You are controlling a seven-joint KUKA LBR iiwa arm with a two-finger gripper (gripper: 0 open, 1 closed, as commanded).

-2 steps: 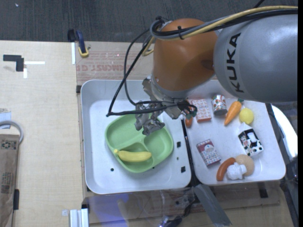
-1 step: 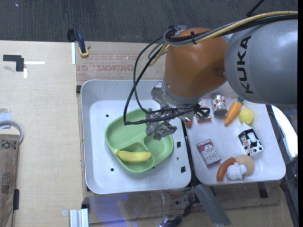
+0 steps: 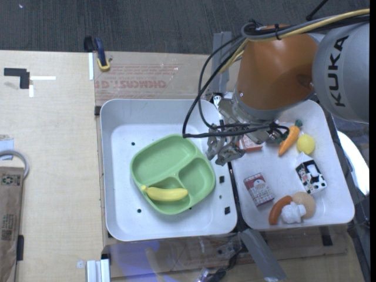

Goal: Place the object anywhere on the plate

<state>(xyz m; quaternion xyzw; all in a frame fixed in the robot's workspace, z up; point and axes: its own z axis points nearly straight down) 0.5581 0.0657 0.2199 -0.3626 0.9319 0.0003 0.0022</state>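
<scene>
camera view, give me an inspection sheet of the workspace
surface: two white bins side by side, left bin, right bin, on a wooden bench
job's things: green plate in left bin; banana lies in its front compartment
clutter: right bin holds carrot, lemon, red carton, black-and-white carton, sausage
grippers: gripper over the bins' shared edge, beside the plate's right rim; grip state unclear
cables: black cables loop off the wrist
surroundings: dark floor, tape marks, paper bag
</scene>
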